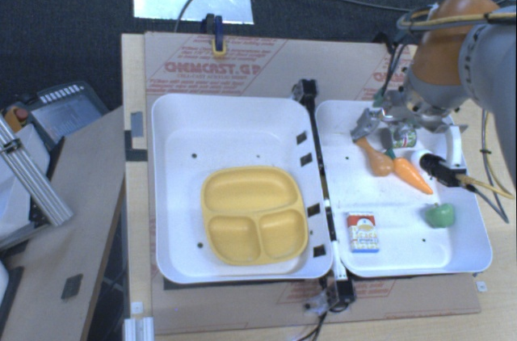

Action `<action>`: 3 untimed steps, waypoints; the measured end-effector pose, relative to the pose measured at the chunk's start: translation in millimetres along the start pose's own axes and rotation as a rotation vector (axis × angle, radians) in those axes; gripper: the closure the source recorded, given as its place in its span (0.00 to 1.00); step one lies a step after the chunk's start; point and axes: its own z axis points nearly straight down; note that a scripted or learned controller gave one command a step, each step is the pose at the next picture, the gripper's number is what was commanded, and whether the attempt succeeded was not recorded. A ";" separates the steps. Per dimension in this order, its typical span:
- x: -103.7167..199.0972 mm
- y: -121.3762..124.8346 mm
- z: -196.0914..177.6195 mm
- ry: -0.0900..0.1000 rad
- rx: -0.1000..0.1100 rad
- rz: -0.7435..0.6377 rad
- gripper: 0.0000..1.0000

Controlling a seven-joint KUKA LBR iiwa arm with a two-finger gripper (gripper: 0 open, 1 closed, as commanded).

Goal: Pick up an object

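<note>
Nothing lifted yet: tool [386, 125] low in right bin [468, 250] over the carrots [396, 166]; cannot tell its state; box [363, 233] and green toy [441, 215] untouched

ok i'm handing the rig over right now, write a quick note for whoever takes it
Gripper: low over the back of the right bin, beside the two carrots; finger state unclear.
Right bin: pale carrot, orange carrot, small can, green piece, small box.
Left bin: yellow divided tray.
Done: nothing seen lifted.
Left: grasp one object and raise it.
</note>
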 end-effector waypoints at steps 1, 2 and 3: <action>-3.4 9.4 38.1 -0.001 -0.010 0.001 0.00; -3.7 9.6 28.8 -0.002 -0.010 0.001 1.00; 4.1 15.7 -20.1 -0.002 -0.011 -0.003 1.00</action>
